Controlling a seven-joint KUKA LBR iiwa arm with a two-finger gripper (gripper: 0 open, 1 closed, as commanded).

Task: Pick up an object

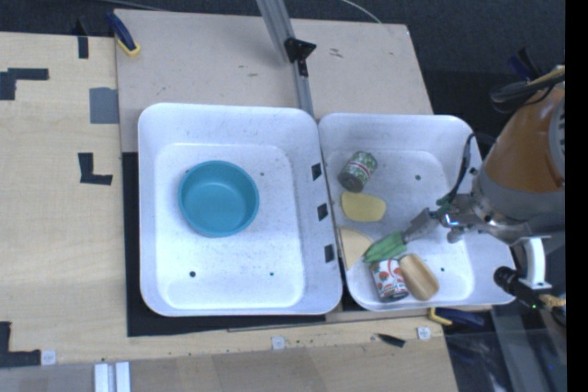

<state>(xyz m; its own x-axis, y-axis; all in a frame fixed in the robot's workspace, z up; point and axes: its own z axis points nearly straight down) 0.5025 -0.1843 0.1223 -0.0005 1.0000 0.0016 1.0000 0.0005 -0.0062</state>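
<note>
Blue clamp on bench's far-left corner, metal pole slanting btwn bins.

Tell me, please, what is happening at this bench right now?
The arm reaches into the right bin, its gripper low beside a green object. Nearby lie two cans, a yellow piece and a tan piece. A blue bowl sits in the left bin.

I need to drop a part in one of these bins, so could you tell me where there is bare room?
The left bin is bare around the blue bowl. In the right bin, only the far-right floor beyond the green can is free; its near half is crowded.
</note>
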